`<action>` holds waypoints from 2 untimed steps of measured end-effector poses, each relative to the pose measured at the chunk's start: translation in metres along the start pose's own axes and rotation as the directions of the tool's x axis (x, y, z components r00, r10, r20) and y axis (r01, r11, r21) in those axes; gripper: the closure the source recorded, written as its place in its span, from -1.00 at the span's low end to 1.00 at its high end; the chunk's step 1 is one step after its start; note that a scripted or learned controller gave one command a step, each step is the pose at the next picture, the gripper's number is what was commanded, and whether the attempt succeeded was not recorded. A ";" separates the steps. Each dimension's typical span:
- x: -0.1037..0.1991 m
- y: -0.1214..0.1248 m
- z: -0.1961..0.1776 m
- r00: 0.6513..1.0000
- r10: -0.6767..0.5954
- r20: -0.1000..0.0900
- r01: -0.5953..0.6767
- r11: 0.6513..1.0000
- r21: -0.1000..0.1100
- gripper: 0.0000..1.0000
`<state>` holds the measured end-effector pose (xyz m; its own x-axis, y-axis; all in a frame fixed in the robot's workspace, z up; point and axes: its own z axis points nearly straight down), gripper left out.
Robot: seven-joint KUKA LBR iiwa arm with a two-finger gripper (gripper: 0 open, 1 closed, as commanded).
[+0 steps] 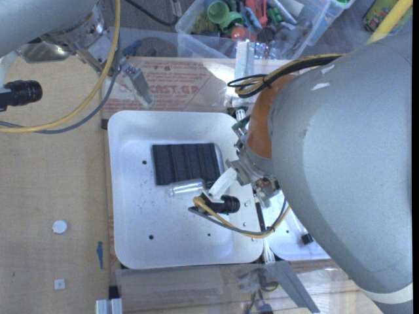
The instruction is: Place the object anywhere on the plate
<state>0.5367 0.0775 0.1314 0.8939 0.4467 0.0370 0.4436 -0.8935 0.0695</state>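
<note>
Clear tube [184, 188] was the thing to watch, more on it below, biggest stuff first

Grey arm [340, 162] took up pretty much the whole right side, orange band showing at about the middle of the shot. Wooden table [52, 175] ran underneath it all. Left white bin [131, 241] was in plain sight, and the right bin [288, 244] only peeked out under the arm, with a small black bit [306, 239] lying in it. Up top sat a see-through tub of colourful toys [262, 12], and in front of it a cardboard sheet [177, 84] with red print.

Inside the left bin lay the black ribbed plate [186, 162], flat, toward the bin's upper right. The gripper [249, 172] hung at that bin's right edge, mostly buried under the arm, so I couldn't tell if it was spread or pressed together. The tube lay on its side right along the plate's near edge, by the lower right corner, touching or slightly overlapping it, hard to say which. Nothing seemed to be gripping it.

Smallest: a white disc [59, 226] on the table left of the bin
</note>
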 end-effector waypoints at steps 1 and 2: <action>0.000 0.000 0.000 1.000 0.005 0.000 -0.005 1.000 0.000 1.00; 0.000 0.000 0.000 1.000 -0.001 0.000 0.001 1.000 0.000 1.00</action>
<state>0.5367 0.0776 0.1313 0.8936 0.4473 0.0367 0.4442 -0.8932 0.0693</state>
